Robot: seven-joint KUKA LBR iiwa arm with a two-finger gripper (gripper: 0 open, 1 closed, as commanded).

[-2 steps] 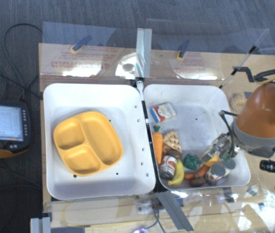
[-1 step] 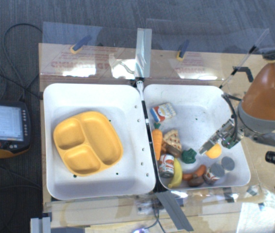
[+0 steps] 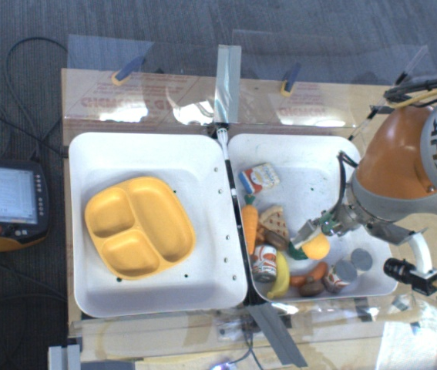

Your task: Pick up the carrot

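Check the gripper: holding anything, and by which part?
Cannot be told. The gripper sits against a yellow-orange round fruit, well apart from the carrot.

The carrot (image 3: pixel 250 223) lay tight against the divider wall (image 3: pixel 233 206), with the waffle (image 3: pixel 273 223) touching its right side. A can (image 3: pixel 263 262) and banana (image 3: pixel 281 276) crowded just below it; only above it was room for me.

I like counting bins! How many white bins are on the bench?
2. The left bin holds a yellow divided tray. The right bin sits beside it and holds the toy food, including the carrot near the middle wall.
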